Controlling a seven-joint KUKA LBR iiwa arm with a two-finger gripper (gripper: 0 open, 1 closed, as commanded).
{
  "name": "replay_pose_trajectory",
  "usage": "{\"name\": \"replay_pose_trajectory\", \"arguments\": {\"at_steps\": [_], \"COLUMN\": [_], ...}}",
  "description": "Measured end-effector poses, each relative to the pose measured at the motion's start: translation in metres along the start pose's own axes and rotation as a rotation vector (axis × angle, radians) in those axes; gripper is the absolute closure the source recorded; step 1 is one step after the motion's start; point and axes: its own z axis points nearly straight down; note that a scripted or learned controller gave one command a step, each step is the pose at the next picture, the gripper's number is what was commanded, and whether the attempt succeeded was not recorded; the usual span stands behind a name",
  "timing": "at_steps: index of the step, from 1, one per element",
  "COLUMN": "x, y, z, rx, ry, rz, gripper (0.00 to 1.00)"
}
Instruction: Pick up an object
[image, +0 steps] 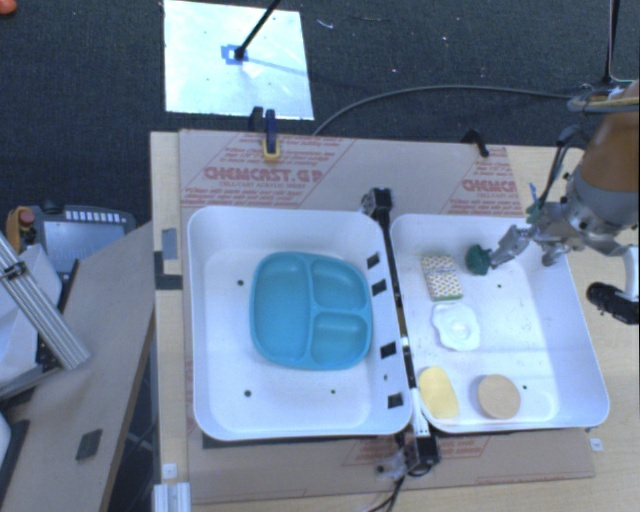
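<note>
At the right bin's (590, 395) near edge lie a yellow piece (437, 392) and a tan round disc (498, 396). Farther in sits a white fried-egg shape (457, 326), then a speckled sponge-like block (441, 277). Near the far edge, a dark green object (478, 261) sits at the tip of the tool (505, 246), which seems to pinch it, though this is blurred. The left bin (215, 300) holds a blue divided plate (309, 310). Both bins rest on the worktop (420, 165).
</note>
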Motion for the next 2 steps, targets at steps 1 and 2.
{"name": "replay_pose_trajectory", "arguments": {"at_steps": [1, 2], "x": [0.000, 0.002], "y": [0.003, 0.009], "z": [-0.007, 0.053], "rx": [-0.012, -0.010], "ry": [-0.002, -0.002], "rz": [-0.003, -0.005], "gripper": [0.00, 0.00]}}
